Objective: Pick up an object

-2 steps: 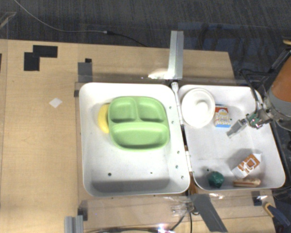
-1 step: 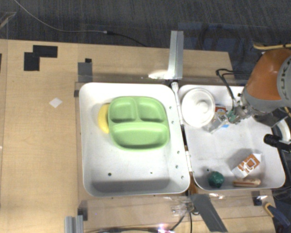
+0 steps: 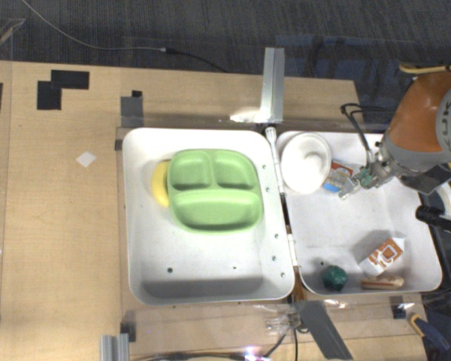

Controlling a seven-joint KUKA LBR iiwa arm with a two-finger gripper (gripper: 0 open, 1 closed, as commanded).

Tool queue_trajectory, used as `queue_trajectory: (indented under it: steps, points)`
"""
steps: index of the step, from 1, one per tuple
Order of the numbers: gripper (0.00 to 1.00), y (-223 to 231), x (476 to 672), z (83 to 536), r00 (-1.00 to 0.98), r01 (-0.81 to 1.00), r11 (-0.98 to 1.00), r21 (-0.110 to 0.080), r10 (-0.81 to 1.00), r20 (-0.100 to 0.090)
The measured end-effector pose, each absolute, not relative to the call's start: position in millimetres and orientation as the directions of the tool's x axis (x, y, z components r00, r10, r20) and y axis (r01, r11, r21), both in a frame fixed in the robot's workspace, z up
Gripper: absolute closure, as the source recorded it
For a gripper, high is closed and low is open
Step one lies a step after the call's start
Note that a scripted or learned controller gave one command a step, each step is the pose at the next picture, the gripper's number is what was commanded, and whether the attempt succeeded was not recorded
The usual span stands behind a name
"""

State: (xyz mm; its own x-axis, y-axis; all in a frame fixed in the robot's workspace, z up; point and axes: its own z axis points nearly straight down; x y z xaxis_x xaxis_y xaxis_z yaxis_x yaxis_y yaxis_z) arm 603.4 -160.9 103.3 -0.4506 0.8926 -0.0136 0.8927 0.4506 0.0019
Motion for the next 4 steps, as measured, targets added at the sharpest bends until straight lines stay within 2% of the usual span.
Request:
queue_trajectory:
  steps: [1, 2, 3, 4]
  points:
    - [0.00, -155, 605.7, 104, -0.457, 0.890, 0.457, 0.008, 0.890, -0.010]
    - [0.00, -160, 611.2, 87, -0.510, 0.860, 0.510, 0.006, 0.860, -0.006]
    - [1.00, -166, 612.3, 100, -0.507, 0.862, 0.507, 0.007, 0.862, -0.019]
    - [0.00, -161, 614.0, 101, -0.511, 0.859, 0.511, 0.012, 0.859, -0.015]
